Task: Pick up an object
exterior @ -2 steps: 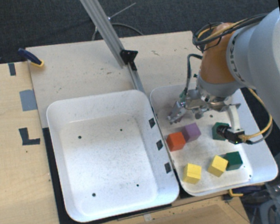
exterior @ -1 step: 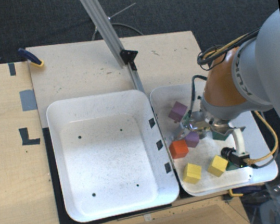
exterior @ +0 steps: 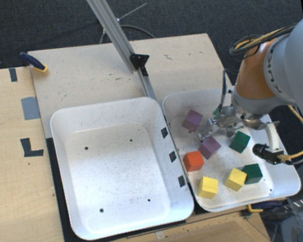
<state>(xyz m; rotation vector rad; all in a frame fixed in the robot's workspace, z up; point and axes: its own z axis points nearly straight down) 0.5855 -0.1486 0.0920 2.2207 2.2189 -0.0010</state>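
Nearest the camera, along the right bin's point(exterior: 291, 183) front edge: a yellow cube point(exterior: 208, 186) sitting left, a second yellow cube point(exterior: 235, 179) just right of it, and a dark green cube point(exterior: 252, 173) touching that second one on its right.

Next row back: an orange cube point(exterior: 192, 161) lying by the bin's left wall, a purple cube point(exterior: 210, 147) just up and right of it, and a green cube point(exterior: 238, 142) further right, tilted.

The gripper point(exterior: 214, 126) is hanging over the middle of the right bin, right above the purple cube and between it and the green one. Metal parts are blurring together there, so I can't tell its state, and I'm not seeing any cube clearly in it.

Behind that: a second purple cube point(exterior: 193, 120) sitting apart, toward the bin's back left.

The arm point(exterior: 280, 71) is reaching in from the right, orange band sitting just above the wrist, grey body filling the right side. A black cable point(exterior: 301, 148) is looping off the wrist along the bin's right rim.

The left bin point(exterior: 63, 160) is sitting beside the right one, rims touching.

Farther back: a grey metal bar point(exterior: 110, 24) running diagonally across the bench point(exterior: 75, 72) down to the gap between the bins. A blue-and-yellow item point(exterior: 33, 61) is lying at the bench's far left corner; too small to identify.
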